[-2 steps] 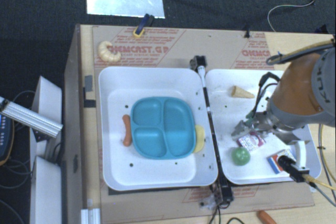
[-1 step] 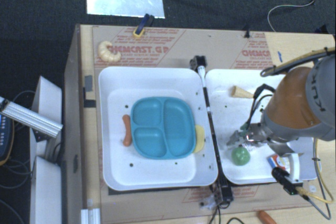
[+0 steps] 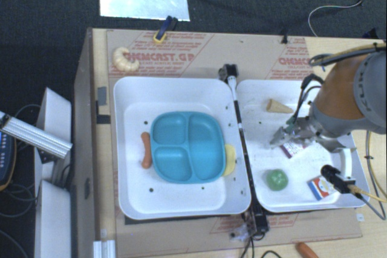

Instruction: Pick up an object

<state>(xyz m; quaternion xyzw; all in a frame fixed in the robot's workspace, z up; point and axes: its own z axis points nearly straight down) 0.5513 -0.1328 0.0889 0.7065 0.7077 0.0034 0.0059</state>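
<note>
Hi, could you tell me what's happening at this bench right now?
A grey arm with an orange band reaches in from the right, its gripper low over the right bin, by a small dark-and-white item. Whether it grips anything is unclear. That bin also holds a green ball, a tan wedge and a small red-white-and-blue box. In the left bin lie a blue divided plate and a sausage.
</note>
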